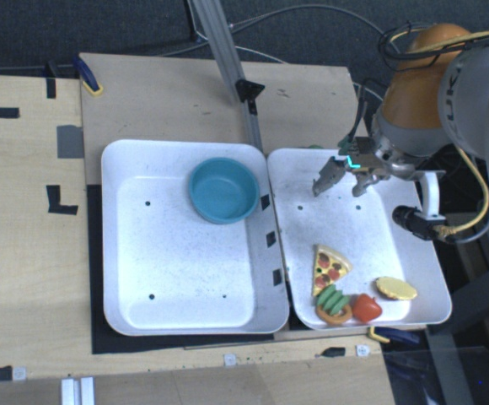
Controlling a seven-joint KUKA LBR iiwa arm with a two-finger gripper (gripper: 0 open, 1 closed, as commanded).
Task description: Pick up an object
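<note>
Four toy foods sit bunched in the right bin's [413,236] lower corner, lower right of frame: pizza slice [329,269], green piece [332,300], red piece [367,308], yellow piece [395,288]. Probably pick targets, all untouched. Blue bowl [223,190] sits in the left bin [126,251], upper centre. Gripper [342,181] hangs over the right bin's upper end, well apart from the foods, fingers spread, nothing between them. Arm enters from upper right, wrist angled down-left.

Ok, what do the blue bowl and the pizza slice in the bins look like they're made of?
The blue bowl looks like moulded plastic: one even teal colour, smooth walls, a soft sheen rather than a ceramic glaze, though the view can't rule that out. The pizza slice looks like a rigid toy, probably plastic: flat bright colours and crisp edges.
</note>
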